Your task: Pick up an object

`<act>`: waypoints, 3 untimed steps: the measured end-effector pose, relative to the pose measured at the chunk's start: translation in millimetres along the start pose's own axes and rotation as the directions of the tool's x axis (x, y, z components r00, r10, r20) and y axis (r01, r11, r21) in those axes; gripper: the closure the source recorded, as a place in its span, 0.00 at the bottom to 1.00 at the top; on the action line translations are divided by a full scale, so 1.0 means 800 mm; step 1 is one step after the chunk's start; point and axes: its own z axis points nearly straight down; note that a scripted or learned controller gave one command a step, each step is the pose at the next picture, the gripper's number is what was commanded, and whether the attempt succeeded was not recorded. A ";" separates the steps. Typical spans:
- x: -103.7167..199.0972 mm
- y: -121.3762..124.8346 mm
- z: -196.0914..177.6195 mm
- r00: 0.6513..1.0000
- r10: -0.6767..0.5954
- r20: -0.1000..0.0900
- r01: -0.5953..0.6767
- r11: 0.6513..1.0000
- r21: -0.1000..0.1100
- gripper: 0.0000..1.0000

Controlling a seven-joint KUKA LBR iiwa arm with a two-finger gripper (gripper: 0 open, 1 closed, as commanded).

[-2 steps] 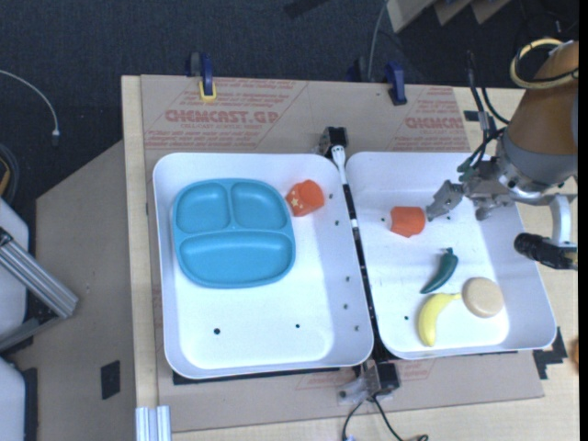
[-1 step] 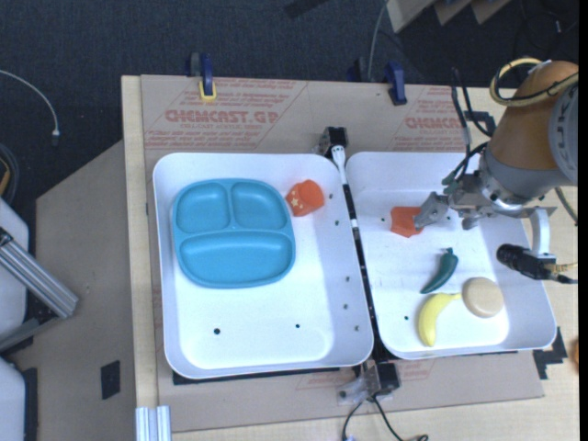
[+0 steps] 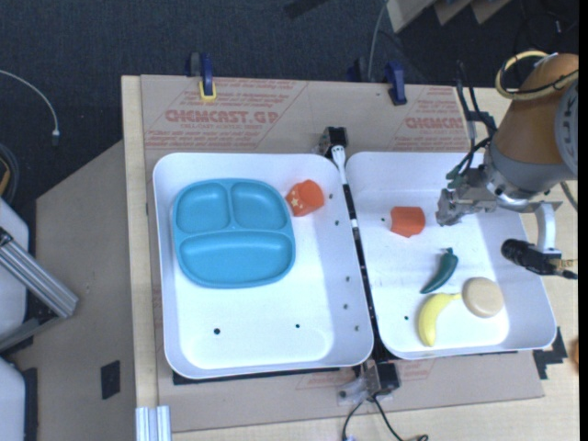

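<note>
While the gripper point(image 3: 453, 207) hangs over the upper part of the right bin point(image 3: 524, 338), the nearest thing to it is a red-orange block point(image 3: 407, 220), lying just to its left on the bin floor and apart from it. Whether the gripper is open or closed cannot be told from this angle, and nothing shows in its grasp. Nearer the front of that bin lie a green pepper point(image 3: 441, 271), a yellow banana point(image 3: 434, 317) and a beige round piece point(image 3: 482, 297).
</note>
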 end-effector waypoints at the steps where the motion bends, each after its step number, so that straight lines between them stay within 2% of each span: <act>1: 0.002 -0.001 -0.054 1.000 -0.001 0.002 0.001 1.000 -0.004 1.00; 2: 0.005 0.012 -0.116 1.000 -0.002 0.002 0.002 1.000 -0.004 1.00; 3: 0.013 0.006 -0.190 1.000 -0.002 0.002 0.002 1.000 -0.006 1.00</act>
